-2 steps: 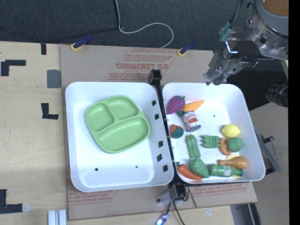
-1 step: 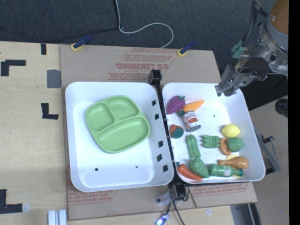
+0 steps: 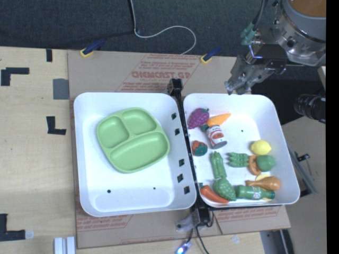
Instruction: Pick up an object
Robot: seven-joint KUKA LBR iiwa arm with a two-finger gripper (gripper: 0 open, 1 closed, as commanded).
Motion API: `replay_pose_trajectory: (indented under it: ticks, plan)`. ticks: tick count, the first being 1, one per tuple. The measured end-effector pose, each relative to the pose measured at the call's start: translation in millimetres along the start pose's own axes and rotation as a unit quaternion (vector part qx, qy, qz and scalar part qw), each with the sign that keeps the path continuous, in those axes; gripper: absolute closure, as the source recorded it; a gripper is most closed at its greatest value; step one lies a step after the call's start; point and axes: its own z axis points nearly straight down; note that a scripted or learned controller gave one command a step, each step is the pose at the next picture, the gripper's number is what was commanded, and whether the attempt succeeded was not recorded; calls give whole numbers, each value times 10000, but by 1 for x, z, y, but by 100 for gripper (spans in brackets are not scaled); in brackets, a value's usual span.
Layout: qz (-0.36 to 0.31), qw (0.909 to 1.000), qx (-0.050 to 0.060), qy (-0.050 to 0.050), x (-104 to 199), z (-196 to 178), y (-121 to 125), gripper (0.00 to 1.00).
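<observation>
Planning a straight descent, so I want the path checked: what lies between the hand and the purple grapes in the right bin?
In the camera view, bare white bin floor and the bin's far rim lie between the hand and the purple grapes.

A robot test lab: two white bins [image 3: 85, 142] sit clamped on a cardboard sheet [image 3: 159, 73] over a tape-marked counter [image 3: 32, 120], with a loose cable [image 3: 159, 33] and toy food [image 3: 233, 163].

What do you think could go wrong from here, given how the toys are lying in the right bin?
The toys are crowded: the lemon touches the green ball, so a grasp might nudge one away. The carrot and bottle lie near the right bin wall, which fingers could strike. The gripper hovers at the bin's far rim.
</observation>
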Motion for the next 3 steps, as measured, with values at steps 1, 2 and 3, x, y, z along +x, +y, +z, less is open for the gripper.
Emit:
replay_pose_trajectory:
  ticks: [1,2,3]
  plan:
    - [55,9999,93,-14,-45,121,-2,100]
    - [25,10000,-14,-6,-38,48,0,100]
    - [-8,10000,-1,3,35,0,0,100]
